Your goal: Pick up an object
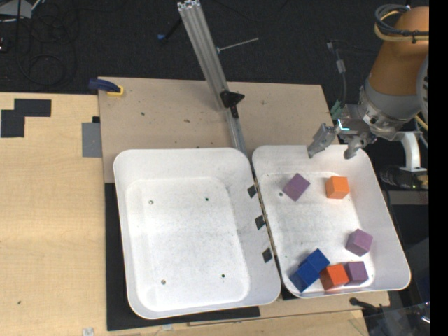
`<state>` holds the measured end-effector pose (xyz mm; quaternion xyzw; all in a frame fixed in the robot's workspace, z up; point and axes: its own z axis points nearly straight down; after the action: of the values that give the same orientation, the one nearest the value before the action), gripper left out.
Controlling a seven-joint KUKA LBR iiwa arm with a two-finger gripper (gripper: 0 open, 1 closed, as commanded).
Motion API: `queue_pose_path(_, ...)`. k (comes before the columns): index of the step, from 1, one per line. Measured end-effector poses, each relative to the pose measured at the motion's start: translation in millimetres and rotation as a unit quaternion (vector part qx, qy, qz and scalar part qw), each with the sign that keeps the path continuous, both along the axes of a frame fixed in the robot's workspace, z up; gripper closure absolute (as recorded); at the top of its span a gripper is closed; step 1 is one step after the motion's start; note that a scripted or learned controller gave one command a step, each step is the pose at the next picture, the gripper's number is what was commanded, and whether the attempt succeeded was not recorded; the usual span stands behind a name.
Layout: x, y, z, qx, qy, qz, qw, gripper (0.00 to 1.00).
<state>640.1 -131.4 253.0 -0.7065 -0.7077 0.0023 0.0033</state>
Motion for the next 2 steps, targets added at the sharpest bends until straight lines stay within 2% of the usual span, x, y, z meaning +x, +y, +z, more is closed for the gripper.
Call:
queue_pose_path(1,1,0,3,-0.0006,-0.002,0.001,1.0,0.0)
queue_pose_path(2,-2,-7,-57,-0.0002,0.001,-0.001,1.0,0.0)
